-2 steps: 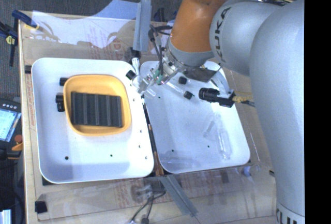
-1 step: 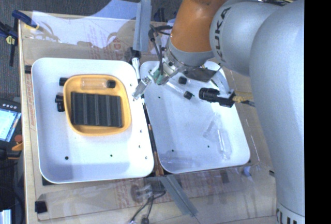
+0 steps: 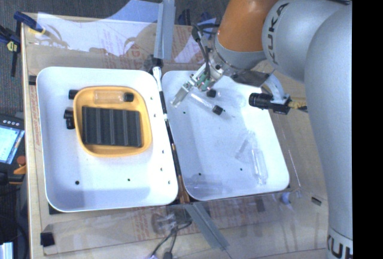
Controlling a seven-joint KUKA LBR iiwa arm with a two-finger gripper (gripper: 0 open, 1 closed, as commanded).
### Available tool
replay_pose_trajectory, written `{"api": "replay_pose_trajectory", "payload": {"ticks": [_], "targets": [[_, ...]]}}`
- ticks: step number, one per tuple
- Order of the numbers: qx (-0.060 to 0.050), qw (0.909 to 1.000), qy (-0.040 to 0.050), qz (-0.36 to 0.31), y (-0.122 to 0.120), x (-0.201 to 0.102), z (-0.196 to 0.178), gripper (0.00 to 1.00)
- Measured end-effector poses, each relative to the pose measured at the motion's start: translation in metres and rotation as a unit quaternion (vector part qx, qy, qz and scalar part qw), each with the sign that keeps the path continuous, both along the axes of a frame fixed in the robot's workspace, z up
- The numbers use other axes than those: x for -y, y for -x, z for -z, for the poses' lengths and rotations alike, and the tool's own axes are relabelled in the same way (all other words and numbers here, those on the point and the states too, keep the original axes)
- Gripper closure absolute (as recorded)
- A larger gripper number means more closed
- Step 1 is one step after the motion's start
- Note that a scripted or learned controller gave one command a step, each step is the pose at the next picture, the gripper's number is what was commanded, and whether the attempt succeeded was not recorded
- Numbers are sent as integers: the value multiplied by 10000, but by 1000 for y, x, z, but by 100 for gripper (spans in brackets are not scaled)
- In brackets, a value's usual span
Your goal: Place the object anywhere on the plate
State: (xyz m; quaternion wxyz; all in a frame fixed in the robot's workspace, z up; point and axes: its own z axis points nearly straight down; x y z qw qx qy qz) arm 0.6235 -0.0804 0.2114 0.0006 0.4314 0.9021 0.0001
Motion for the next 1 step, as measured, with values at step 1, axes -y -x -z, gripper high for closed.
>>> {"api": "replay_pose_trajectory", "payload": {"ticks": [1], "targets": [[-7,9996,5,271,4,51,-33,0]]}}
